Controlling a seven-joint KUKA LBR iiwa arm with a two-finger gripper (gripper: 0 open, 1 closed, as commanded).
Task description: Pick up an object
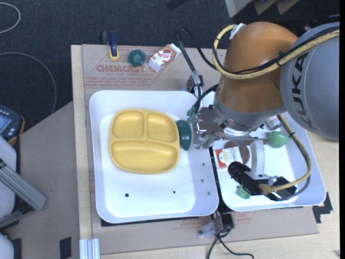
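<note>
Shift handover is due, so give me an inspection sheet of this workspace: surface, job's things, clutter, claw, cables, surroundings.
Surface: brown board bearing a left bin and a right bin, side by side.
Job's things: yellow divided plate and dark green object in the left bin; red-and-white packet and pale green object in the right bin.
Clutter: green cap, small carton and blue-and-yellow clip on the board behind the bins.
Claw: claw over the bins' shared edge, beside the dark green object.
Cables: black cable crossing the board's back edge.
Surroundings: dark carpet; aluminium profile at lower left.
</note>
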